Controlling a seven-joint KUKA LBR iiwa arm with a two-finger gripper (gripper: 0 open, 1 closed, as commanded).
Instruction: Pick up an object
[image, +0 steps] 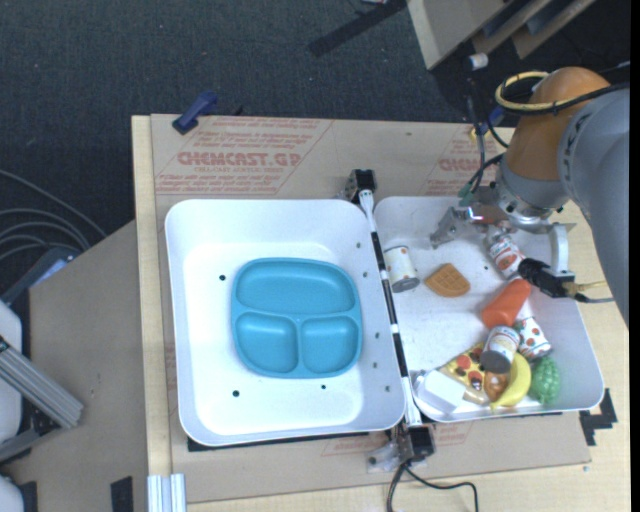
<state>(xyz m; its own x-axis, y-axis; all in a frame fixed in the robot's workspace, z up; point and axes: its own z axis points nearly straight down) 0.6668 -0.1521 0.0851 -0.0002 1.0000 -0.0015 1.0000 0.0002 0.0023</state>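
Looking down on the surface, we see the arm reaching in over the right bin, its end effector low at that bin's far end. One metal finger angles out on the side facing the left bin, but we cannot tell how wide the end effector stands, and nothing shows between its tips.

Just beside the end effector, on the arm's side, lies a small red-and-white can, close enough that we cannot say whether they touch. A little nearer the camera from it rests a tan cookie-like piece, and beside that, against the wall between the bins, a white cylinder on its side. Further toward us sits an orange-red carrot-shaped piece, tilted.

Well apart from the end effector, in the bin's near corner, we have a cluster: a dark-lidded jar, a yellow banana, a green piece, a pizza slice and a white lid-like thing, all packed together.

Across the divider, the left bin carries a blue divided plate.
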